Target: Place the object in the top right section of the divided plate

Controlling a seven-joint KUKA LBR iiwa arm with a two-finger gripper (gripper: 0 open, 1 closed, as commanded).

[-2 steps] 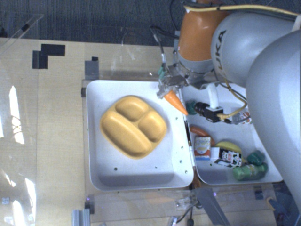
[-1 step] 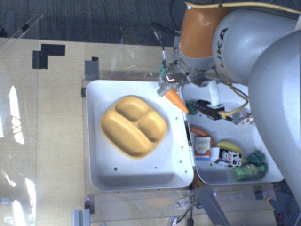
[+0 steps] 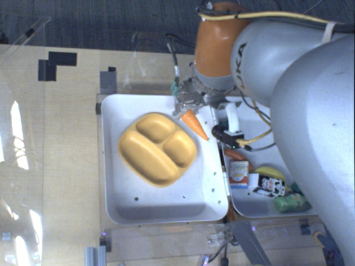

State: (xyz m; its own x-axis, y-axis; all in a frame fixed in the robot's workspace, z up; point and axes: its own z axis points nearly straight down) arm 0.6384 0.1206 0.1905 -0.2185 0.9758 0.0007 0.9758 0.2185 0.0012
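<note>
A yellow divided plate (image 3: 157, 148) lies in the left white bin (image 3: 125, 204), with three hollows. An orange carrot (image 3: 194, 124) hangs tilted just off the plate's upper right rim, thick end up and tip pointing down to the right. My gripper (image 3: 185, 105) sits right above it, below the orange wrist band, and its fingers close on the carrot's thick end. The carrot is beside the plate's right-hand hollows, over the bin floor rather than inside a hollow.
The right bin (image 3: 249, 206) holds a red item (image 3: 236, 154), a small carton (image 3: 239, 173), a banana (image 3: 270, 172), a black-and-white box (image 3: 270, 188) and a green item (image 3: 290, 203). The grey arm covers most of that bin.
</note>
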